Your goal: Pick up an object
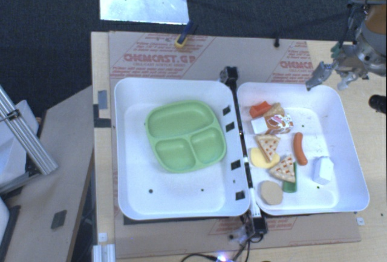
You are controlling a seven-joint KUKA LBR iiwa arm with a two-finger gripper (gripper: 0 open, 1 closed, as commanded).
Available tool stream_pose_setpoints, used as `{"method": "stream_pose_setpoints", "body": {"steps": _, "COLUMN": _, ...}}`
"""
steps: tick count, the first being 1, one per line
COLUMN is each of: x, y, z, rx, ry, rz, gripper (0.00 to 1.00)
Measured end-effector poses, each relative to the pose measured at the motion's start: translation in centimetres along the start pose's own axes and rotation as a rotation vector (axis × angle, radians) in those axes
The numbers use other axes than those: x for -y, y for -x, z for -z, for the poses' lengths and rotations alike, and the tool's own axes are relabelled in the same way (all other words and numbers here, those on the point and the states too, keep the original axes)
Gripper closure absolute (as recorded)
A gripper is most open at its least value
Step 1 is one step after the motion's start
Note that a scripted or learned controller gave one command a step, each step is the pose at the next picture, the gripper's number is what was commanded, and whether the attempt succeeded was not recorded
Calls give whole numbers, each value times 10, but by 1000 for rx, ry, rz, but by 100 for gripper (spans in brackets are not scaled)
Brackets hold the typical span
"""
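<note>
**Toy food pieces grouped in right bin; gripper open above far rim**

Toy food pieces lie in the right shallow white bin (347, 134), clustered toward its left wall. Noted: an orange-red wedge (260, 109), a red-and-white wrapped piece (279, 123), a tan waffle triangle (267, 146), a pale yellow disc (260, 160), a second waffle triangle (283, 170) partly over a green piece (291, 184), a round beige cookie shape (271, 192), a red sausage (300, 149) and a small white block (323, 170).

Edges and room: the sausage and white block lie apart from the cluster, with bare floor around each. The bin's far strip and right side are open. The cookie shape sits near the front rim.

The left shallow white bin (130, 134) holds a light green three-compartment plastic tray (185, 135), roughly central, with bare floor on all sides.

Arm pose: the grey arm (372, 19) enters at upper right. Its two-finger gripper (332, 75) hangs over the right bin's far right corner, fingers spread wide, nothing between them, well apart from the food pieces.
</note>
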State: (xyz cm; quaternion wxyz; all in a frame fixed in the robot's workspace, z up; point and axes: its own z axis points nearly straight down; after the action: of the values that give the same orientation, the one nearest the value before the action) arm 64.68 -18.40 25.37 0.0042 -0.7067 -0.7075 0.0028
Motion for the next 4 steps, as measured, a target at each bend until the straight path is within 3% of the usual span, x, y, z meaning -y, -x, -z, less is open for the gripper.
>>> {"method": "stream_pose_setpoints", "body": {"steps": 1, "x": -2, "y": -1, "z": 8, "rx": 2, "ry": 12, "rz": 3, "gripper": 0}}
{"method": "stream_pose_setpoints", "body": {"steps": 4, "x": -15, "y": -15, "z": -136, "rx": 2, "ry": 9, "rz": 7, "gripper": 0}}
